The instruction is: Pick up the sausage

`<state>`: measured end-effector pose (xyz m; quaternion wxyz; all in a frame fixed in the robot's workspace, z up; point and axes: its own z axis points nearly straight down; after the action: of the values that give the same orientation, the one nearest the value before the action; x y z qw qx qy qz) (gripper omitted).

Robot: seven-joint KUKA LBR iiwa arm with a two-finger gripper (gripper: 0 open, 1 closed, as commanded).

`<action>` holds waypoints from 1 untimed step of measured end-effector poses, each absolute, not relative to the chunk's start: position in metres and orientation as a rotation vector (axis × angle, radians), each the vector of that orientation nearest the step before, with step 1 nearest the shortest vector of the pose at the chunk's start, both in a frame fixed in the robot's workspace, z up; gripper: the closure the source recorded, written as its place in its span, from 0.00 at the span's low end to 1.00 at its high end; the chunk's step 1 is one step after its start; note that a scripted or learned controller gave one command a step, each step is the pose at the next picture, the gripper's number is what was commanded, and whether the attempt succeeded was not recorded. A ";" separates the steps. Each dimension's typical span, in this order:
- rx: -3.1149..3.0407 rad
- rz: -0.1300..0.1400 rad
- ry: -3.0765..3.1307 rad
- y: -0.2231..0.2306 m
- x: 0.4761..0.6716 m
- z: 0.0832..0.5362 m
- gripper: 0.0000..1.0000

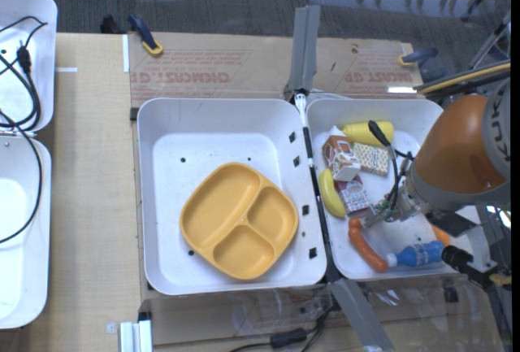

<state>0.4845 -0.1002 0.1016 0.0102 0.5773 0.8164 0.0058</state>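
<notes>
The sausage (pixel 366 246) is an orange-red link lying at a slant near the front of the right bin (pixel 422 108). My gripper (pixel 380 213) hangs low in that bin, just above and to the right of the sausage's upper end, beside a small red-and-white carton (pixel 353 196). The orange wrist band (pixel 459 149) hides much of the bin's right half. Nothing shows between the fingers.
The left bin (pixel 162 180) bears a yellow divided plate (pixel 239 219). The right bin also holds a banana (pixel 330 191), a yellow tool with a black handle (pixel 370 132), a brown carton (pixel 339 150), a patterned box (pixel 371 158) and a blue-capped bottle (pixel 416 254).
</notes>
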 end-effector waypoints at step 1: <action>1.773 0.018 2.569 -0.101 0.484 0.102 0.00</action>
<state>0.4844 -0.1009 0.1016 0.0102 0.5679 0.8230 0.0057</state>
